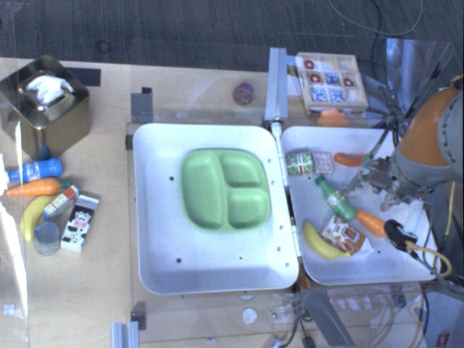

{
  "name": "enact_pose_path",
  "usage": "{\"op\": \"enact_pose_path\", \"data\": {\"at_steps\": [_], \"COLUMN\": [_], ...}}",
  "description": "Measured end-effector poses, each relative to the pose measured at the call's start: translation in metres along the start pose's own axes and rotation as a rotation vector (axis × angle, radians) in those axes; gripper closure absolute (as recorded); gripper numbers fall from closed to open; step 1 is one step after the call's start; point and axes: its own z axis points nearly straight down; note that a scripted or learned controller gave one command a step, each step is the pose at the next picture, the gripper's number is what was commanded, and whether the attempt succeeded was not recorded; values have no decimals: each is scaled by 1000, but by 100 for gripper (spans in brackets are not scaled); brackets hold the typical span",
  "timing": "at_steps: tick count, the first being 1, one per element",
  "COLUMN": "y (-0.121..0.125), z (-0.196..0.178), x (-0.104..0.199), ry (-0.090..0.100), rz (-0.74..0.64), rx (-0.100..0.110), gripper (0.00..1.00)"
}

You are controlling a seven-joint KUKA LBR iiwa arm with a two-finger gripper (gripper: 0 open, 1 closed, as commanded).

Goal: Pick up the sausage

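— The sausage (349, 159), where was it when you looked down from the one camera above the bench?

— In the right bin (362, 267), toward its far side, lying flat on the white floor just right of a small green-and-white packet (308, 163). It was a reddish-orange stick, and nothing was touching it that I could see.

— And which way did it point?

— Its long axis ran roughly left to right across the bin, tipped only a little. Its right end disappeared toward the arm's metalwork, so I couldn't see the tip there.

— Had the arm got anywhere with it?

— Not as far as I could judge. The arm (428, 140) hung over the right side of that bin, orange band uppermost, and the gripper (377, 183) sat low, nearer than the sausage and to its right, above a green bottle (336, 199) and a carrot (371, 223). The sausage wasn't between anything. I'd have said the whole pick was yet to be done: reach, close, lift.

— Fingers wide or narrow?

— I couldn't tell; it was a tangle of grey metal from that slant.

— Anything else in there?

— A banana (321, 241) and a little carton (342, 235) at the near side. The left bin (156, 194) carried a green divided tray (225, 188).
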Motion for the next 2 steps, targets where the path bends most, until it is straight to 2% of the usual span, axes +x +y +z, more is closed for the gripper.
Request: {"op": "enact_pose_path", "data": {"at_steps": [1, 2], "y": [-36, 22], "z": [-18, 1], "x": [-14, -13], "ry": [-1, -2], "rz": [-282, -201], "rx": [7, 1], "gripper": [0, 0]}}
